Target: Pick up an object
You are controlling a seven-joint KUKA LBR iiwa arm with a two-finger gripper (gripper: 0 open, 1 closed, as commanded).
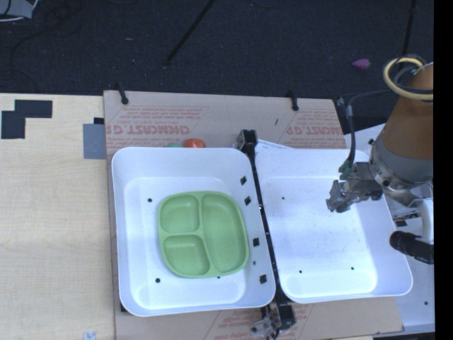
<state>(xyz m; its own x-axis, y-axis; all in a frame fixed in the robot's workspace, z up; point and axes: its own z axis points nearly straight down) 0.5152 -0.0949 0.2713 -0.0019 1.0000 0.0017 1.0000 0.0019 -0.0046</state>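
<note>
Green divided plate (203, 234) lying flat mid-floor of left bin (134, 168), nearer its right wall. Gripper (342, 195) over right bin (368, 285), close to its right edge, nothing visibly held. Jaw state: cannot tell.

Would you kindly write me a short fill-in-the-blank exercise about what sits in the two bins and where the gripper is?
1. The light green divided plastic plate lies in the ____ white bin.
2. The plate has ____ compartments.
3. The gripper hangs over the ____ white bin.
4. A small round object behind the left bin's far rim is ____ in colour.

Missing words: left; three; right; orange-red
</note>
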